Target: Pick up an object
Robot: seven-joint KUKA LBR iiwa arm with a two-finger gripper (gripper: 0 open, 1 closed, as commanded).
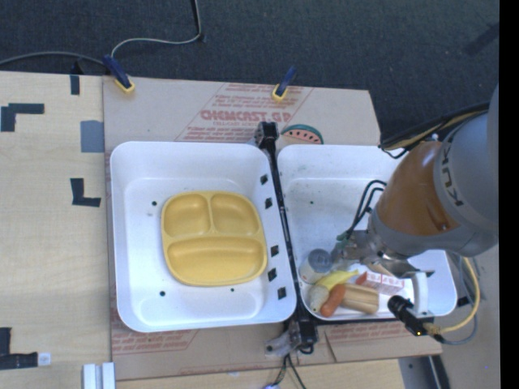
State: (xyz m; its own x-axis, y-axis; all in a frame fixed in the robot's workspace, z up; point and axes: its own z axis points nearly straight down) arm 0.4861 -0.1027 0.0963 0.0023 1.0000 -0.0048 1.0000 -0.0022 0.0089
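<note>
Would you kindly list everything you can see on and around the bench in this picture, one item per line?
White bins: two, side by side on the bench.
Divided tray: one, yellow, middle of the left-hand bin.
Carrot-like piece: one, orange, near corner of the right-hand bin.
Banana-like piece: one, yellow, just above the orange piece.
Tan roll: one, beside the orange piece.
Small grey round item: one, above the yellow piece.
Clamps: two, yellow and blue, far edge of the cardboard sheet.
Cardboard sheet: one, brown with red print, under the bins.
Arm: one, grey with orange band, over the right-hand bin.
Gripper: one, above the small items.
</note>
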